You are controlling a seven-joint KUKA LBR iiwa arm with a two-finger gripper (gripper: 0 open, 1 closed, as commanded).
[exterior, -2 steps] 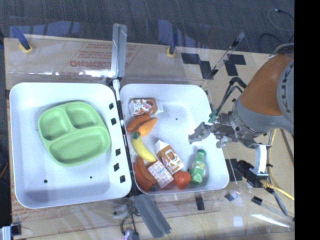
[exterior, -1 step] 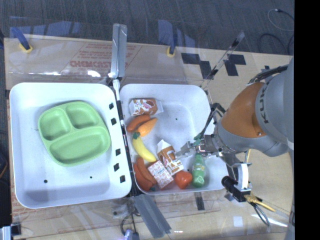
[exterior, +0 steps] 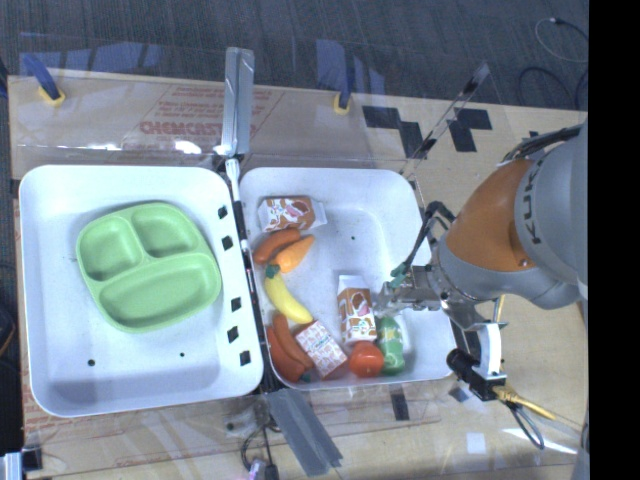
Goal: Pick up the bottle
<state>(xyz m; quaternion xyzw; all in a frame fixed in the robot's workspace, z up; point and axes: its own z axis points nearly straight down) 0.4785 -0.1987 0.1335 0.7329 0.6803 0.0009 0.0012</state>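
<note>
Two white bins: left (exterior: 40, 268) holds a green plate (exterior: 150, 265), right (gripper (exterior: 392, 303) grip unreadable) holds the bottle (exterior: 391, 340).

Grey arm (exterior: 555, 218) with rounded casing, broad orange band (exterior: 490, 223) above the wrist, dark lettering on the grey shell, thin black cable looping by the wrist, metal gripper (exterior: 400, 303), white block with black fittings below
</note>
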